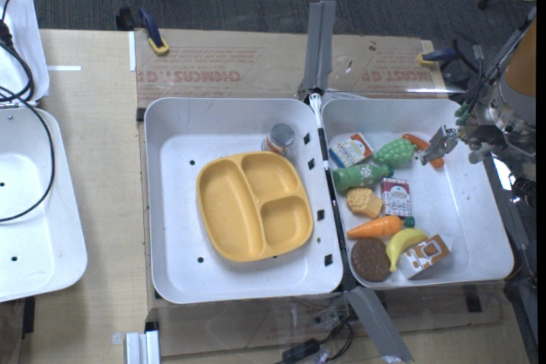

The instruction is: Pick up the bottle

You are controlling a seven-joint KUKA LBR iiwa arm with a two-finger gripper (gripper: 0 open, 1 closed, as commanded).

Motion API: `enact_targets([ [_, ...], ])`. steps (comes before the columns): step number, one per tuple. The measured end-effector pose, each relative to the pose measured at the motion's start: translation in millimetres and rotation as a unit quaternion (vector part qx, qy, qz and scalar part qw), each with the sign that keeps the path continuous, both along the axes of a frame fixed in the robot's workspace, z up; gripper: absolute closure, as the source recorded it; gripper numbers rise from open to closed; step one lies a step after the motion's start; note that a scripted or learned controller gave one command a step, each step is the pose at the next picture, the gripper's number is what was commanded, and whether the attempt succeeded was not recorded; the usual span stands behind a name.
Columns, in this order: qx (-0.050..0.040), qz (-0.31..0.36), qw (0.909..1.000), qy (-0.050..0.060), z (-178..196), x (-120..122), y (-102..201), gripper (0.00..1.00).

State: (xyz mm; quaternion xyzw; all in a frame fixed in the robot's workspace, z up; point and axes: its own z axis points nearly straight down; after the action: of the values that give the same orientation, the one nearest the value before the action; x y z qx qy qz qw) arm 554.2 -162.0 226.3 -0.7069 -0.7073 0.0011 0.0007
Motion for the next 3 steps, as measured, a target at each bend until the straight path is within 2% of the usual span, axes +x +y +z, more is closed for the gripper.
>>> enact_targets([
  [1, -0.0003, 0.028, 0.9996, 0.0, -50.5, 62.9, 45.9, 0.0],
  [2, -0.0068, 0.119, 0.9928, -0.016, -108.2, 74.6, 52.1, 0.0],
  [3, 0.0003, 0.069, 0.9976, -0.003, -132.3, 63.8, 46.0, 0.0],
])
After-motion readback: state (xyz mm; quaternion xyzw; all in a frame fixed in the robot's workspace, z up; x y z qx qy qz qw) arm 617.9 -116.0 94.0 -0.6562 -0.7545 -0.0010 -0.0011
